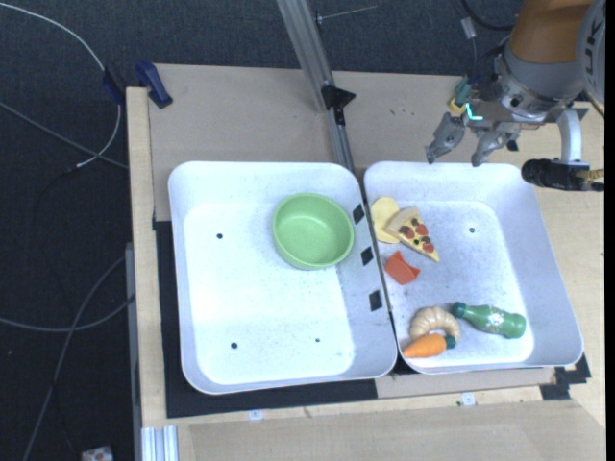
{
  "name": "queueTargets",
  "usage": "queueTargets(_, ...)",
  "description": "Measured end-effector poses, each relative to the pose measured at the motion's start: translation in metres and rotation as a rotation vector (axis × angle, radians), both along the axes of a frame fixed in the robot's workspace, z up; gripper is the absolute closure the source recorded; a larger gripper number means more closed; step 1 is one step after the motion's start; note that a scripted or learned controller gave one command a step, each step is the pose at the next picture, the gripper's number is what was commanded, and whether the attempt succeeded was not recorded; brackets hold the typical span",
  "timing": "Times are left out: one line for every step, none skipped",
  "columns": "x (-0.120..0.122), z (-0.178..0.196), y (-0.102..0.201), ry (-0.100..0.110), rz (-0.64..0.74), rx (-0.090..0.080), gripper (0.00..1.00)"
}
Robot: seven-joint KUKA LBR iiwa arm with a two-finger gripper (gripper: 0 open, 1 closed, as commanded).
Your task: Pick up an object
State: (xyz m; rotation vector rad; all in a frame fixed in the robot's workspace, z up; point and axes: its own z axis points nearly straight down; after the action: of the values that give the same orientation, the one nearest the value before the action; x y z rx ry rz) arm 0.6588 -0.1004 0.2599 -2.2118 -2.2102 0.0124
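Observation:
My gripper (pixel 461 149) hangs above the far rim of the right bin (pixel 538 257), its two fingers spread apart with nothing between them. In that bin lie a yellow cheese wedge (pixel 384 217), a pizza slice (pixel 416 233), a small red piece (pixel 402 269), a croissant (pixel 434 320), an orange carrot (pixel 427 346) and a green bottle (pixel 491 320). The pizza slice is the nearest to the gripper, a little below and left of it. A green bowl (pixel 312 230) sits in the left bin (pixel 221 296).
A slanted metal pole (pixel 309 51) runs down from the top to the gap between the bins. A blue clip (pixel 152 83) lies at the bench's far left corner. Black cables trail over the dark floor on the left.

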Motion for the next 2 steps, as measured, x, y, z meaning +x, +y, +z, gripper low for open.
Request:
queueTargets(0.001,0.004,0.0,-0.008,0.0,-0.001,0.0)
queueTargets(-0.004,-0.058,-0.004,0.0,-0.001,-0.001,0.0)
